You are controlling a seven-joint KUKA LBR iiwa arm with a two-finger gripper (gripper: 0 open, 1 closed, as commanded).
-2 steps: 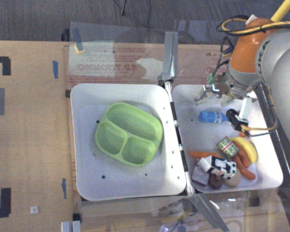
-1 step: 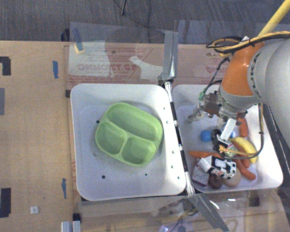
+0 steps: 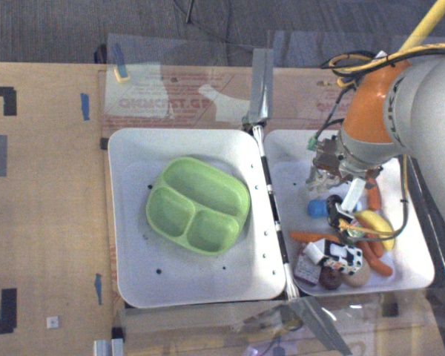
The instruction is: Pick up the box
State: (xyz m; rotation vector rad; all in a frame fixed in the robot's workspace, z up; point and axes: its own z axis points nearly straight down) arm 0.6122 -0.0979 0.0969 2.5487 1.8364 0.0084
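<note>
**Arm over right bin, box at its near edge**

Two white bins sit side by side on the desk [image 3: 44, 199]. Left bin [image 3: 126, 273] holds a green tray [image 3: 198, 206] with three compartments, lying tilted near the bin's middle.

Right bin [image 3: 289, 154] holds a clutter of small things toward its near right corner. The box [image 3: 309, 262], small, dark with a pale face, lies at the near edge of the pile, close to the wall between the bins. Just right of it is a black-and-white cow toy [image 3: 343, 256]. A banana [image 3: 375, 225] lies on the right side of the pile, an orange carrot [image 3: 309, 236] just beyond the box, and a blue block [image 3: 317, 208] nearer the bin's middle.

The arm [image 3: 400, 102] comes in from the right, orange band above the wrist. The gripper [image 3: 328, 175] hangs over the right bin's far half, just beyond the blue block, well apart from the box. Can't tell how its jaws stand; nothing is seen held in it.
</note>
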